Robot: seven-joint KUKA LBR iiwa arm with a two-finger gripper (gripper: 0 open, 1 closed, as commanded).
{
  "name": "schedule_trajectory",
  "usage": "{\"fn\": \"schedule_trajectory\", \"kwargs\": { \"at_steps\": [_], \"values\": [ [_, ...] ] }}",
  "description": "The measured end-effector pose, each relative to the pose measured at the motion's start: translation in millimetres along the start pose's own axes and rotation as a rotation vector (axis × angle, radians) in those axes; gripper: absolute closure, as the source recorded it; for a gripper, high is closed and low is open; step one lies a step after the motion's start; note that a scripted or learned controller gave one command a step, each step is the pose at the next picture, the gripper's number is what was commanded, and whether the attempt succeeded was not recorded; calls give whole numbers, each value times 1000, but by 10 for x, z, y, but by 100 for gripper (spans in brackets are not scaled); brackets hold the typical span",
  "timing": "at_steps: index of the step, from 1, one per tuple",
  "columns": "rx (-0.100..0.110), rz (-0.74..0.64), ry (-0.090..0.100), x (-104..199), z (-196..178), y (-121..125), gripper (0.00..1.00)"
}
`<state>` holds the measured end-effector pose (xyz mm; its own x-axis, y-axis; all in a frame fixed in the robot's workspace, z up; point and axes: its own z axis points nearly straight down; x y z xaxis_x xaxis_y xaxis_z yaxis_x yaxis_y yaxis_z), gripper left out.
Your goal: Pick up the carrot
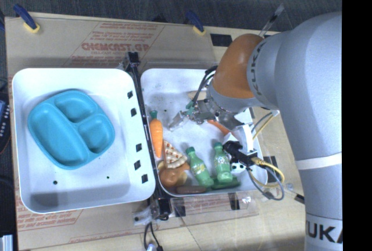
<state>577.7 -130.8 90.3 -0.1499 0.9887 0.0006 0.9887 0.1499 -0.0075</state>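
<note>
Over the bench: a slanted look down on two shallow white bins set side by side on a cardboard sheet.
Left bin point(23, 145): holds a blue divided plate point(71, 126) lying flat toward its upper left; the plate has three compartments.
Right bin point(168, 78): holds the food items and the arm's working end.
Carrot point(156, 136): orange with a green top, lying lengthwise along the right bin's left wall, green end toward the top of the view, point toward the bottom. Nothing is touching it from above.
Neighbours of the carrot: a slice of pizza point(170, 153) just beside its lower end, and a round brown bread roll point(171, 176) below that in the bin's lower left corner.
Bottles: two green bottles point(199, 167) stand or lean near the bin's lower edge, side by side, with a dark sausage-like piece point(189, 189) lying along the rim beneath them.
Arm point(302, 110): grey, with an orange band, comes in from the right and bends down over the middle of the right bin.
Gripper point(185, 116): low in the right bin, to the right of the carrot and apart from it, over bare white floor.
Finger state: I cannot tell whether they are spread or pressed together; the wrist and cables crowd that spot.
Another orange piece point(219, 126): small, showing under the wrist, partly hidden; what it is cannot be made out.
</note>
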Motion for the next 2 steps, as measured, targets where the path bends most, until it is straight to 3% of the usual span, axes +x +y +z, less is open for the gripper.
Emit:
{"fn": "schedule_trajectory", "kwargs": {
  "at_steps": [1,2],
  "values": [
    [2,-10,-3,-12,-115,6,100],
    [-4,-67,-1,472,-10,-829,100]
  ]
}}
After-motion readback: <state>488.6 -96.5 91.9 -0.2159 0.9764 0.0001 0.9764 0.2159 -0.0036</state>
